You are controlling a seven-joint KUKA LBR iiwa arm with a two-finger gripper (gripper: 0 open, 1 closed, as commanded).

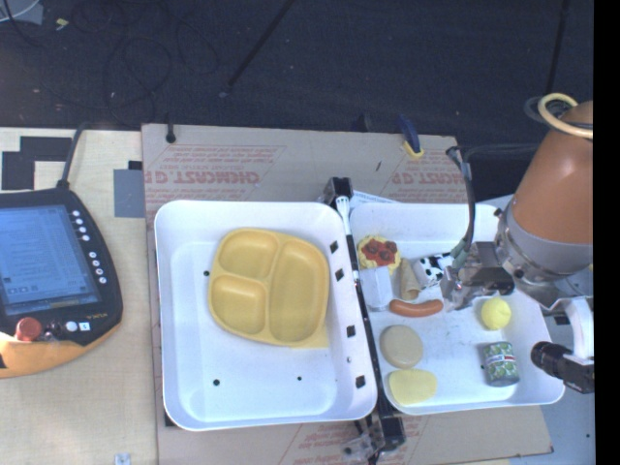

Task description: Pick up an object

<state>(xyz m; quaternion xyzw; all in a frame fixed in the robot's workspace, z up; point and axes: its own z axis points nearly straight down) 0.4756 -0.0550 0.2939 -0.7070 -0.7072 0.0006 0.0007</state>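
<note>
My gripper [459,287] reaches down into the right bin [455,223], under the orange-banded wrist. It hovers just right of a red sausage [417,307] and a black-and-white cow toy [432,268]. A yellow ball [495,313] lies just right of it. A beige roll [409,279] and a small pizza toy [378,252] lie further left. Nearer the front are a round beige disc [400,345], a pale yellow piece [414,387] and a green can [499,363]. I see nothing held in the gripper.
The left bin [184,356] holds a yellow divided plate [270,285]. A black divider [354,308] runs between the bins. A tablet pendant [48,264] lies on the bench at far left. Cables hang near the gripper.
</note>
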